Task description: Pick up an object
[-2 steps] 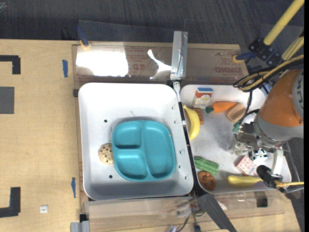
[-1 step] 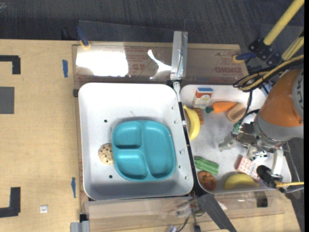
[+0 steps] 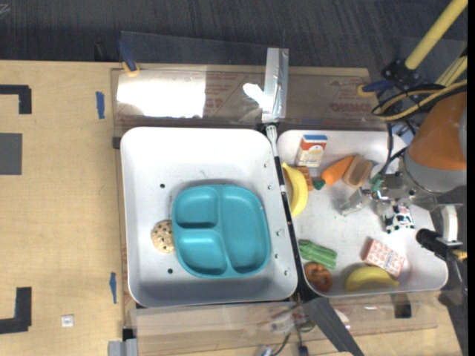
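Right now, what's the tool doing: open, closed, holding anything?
Tool: over the right bin, near the carrot; open or closed cannot be told, and nothing shows between its fingers.

Left bin (image 3: 141, 162) holds a teal divided tray (image 3: 221, 230) with a cookie (image 3: 162, 236) just beside its left edge. Counter (image 3: 52, 199) is bare wood — blue tape marks (image 3: 99, 104) and black corner marks (image 3: 21, 99) on it.

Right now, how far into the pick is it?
Done: the arm has reached over the right bin. In hand: nothing visibly; the tool sits low among the toys near the carrot, and its grip is unclear. Left: grasp and lift one item. The banana, lemon and pink box lie untouched.
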You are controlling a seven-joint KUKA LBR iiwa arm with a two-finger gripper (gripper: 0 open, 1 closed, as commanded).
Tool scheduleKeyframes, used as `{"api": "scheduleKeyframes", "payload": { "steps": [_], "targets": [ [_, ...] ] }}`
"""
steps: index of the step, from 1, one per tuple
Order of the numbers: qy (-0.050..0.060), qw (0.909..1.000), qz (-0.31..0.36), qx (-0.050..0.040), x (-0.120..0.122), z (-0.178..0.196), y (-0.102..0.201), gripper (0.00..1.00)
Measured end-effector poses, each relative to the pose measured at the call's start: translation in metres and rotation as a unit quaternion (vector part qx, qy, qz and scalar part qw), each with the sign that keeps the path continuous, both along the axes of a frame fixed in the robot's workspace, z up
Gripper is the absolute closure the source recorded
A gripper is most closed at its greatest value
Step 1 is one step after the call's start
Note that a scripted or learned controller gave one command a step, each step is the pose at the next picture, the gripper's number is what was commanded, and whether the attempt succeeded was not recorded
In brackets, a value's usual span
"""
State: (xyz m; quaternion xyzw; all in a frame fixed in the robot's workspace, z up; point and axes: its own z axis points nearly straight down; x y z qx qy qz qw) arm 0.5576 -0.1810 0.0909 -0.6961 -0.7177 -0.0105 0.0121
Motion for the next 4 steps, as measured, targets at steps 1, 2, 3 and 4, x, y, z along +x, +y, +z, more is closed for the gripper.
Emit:
{"api": "scheduleKeyframes", "payload": {
  "steps": [1,2,3,4],
  "targets": [
    [-0.006,0.9998,0.008,-0.0159,0.065,-0.005,0.043,0.00],
    [-0.005,0.9998,0.009,-0.0167,0.066,0.003,0.042,1.00],
    [0.001,0.9874,-0.158,-0.0158,0.111,0.093,0.120,1.00],
    [0.002,0.9979,-0.063,-0.0186,0.109,0.008,0.061,1.00]
  ]
}}
